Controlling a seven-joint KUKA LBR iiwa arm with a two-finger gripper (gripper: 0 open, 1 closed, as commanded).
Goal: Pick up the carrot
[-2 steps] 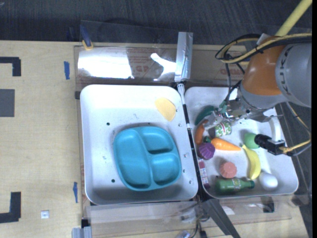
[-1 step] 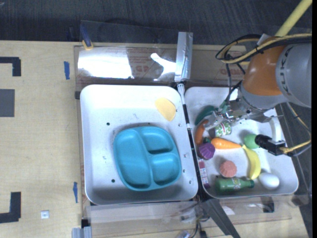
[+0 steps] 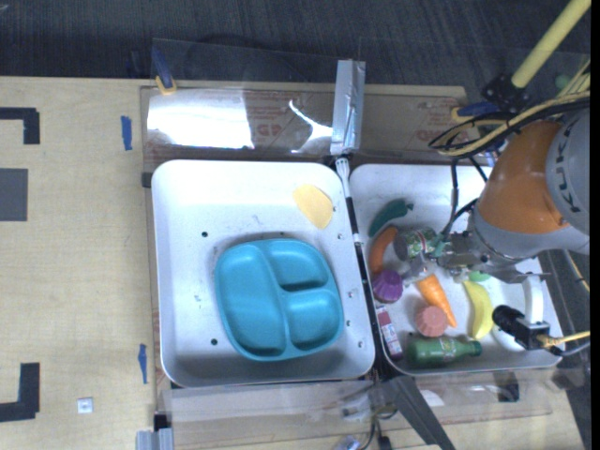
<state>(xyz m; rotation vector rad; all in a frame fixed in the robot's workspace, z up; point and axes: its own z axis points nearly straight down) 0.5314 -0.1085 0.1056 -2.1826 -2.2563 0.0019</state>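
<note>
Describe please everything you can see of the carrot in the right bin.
The carrot is a small orange cone, smooth like plastic toy food. It lies flat in the right bin, its wide end up-left near the arm's wrist, its tip pointing down-right. A pink round piece sits just below it and seems to touch it; a banana lies to its right, a purple item to its left. The pincer is just above its wide end.

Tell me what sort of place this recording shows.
Probably a robot lab test bench: two white bins on a plywood top, toy food such as a carrot, and loose cables beside the arm.
</note>
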